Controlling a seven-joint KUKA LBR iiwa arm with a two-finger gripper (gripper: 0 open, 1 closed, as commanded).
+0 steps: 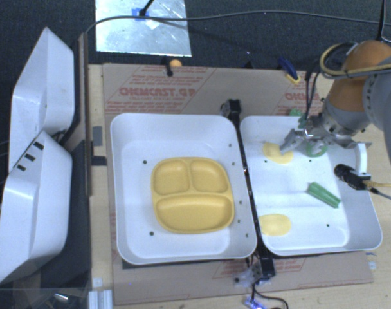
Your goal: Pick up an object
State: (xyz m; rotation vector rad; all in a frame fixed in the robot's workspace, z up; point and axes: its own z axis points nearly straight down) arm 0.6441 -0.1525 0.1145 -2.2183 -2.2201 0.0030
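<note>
The end effector (297,140) hangs low in the right bin (363,230); whether it is spread or pinching, I cannot tell. A pale yellow piece (277,152) lies just beside it, the green stick (323,194) farther off.

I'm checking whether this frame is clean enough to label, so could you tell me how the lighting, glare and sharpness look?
Camera view: lighting is even and soft, with only faint shadows under the yellow divided tray in the left bin; the shiny metal sheet at the top shows mottled glare; the hand over the right bin looks slightly blurred, so its fingers are hard to read; the green piece is reasonably sharp.
</note>
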